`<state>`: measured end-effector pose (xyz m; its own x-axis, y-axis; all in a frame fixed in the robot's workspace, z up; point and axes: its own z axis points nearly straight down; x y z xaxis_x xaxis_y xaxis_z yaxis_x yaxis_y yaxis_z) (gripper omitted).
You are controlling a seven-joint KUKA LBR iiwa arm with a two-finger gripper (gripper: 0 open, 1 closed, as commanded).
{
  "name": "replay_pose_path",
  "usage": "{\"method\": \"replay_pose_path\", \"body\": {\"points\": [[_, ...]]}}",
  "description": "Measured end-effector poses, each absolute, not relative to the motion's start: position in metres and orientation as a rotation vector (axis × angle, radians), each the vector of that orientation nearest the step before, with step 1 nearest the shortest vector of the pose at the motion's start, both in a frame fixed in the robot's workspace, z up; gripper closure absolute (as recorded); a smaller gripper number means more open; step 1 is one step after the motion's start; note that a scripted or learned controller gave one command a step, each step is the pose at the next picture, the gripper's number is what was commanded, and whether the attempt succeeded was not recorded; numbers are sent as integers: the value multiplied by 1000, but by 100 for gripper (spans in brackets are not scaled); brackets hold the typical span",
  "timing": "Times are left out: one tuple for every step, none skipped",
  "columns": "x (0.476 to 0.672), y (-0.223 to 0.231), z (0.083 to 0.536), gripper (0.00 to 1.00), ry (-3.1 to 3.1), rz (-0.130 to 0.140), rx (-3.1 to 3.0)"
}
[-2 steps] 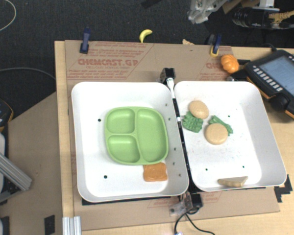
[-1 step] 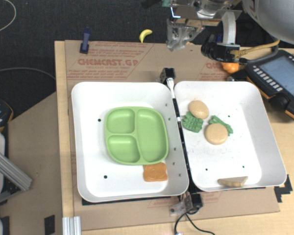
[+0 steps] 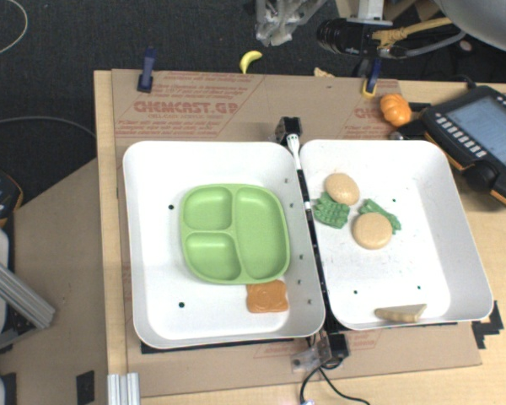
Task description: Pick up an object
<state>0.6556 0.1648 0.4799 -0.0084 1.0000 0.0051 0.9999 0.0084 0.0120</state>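
Gripper (image 3: 280,19) parked high beyond the worktop's far edge, nothing between its jaws; jaw width, cannot tell. Candidates untouched: two tan buns (image 3: 341,188) and green pieces (image 3: 331,213) in right bin (image 3: 438,226), orange piece (image 3: 266,297) beside green tray (image 3: 234,233) in left bin (image 3: 148,226). Nothing picked yet; whole grasp remains.

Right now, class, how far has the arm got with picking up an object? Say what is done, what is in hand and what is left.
Done: nothing yet. The green tray and orange piece lie in the left bin; two buns and green pieces lie in the right bin.
In hand: nothing visible; the gripper hangs beyond the bench, away from both bins.
Left: choosing, reaching, grasping, lifting.
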Motion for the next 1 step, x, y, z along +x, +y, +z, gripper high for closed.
{"method": "replay_pose_path", "body": {"points": [[666,185,377,100,2229,-15,2224]]}}
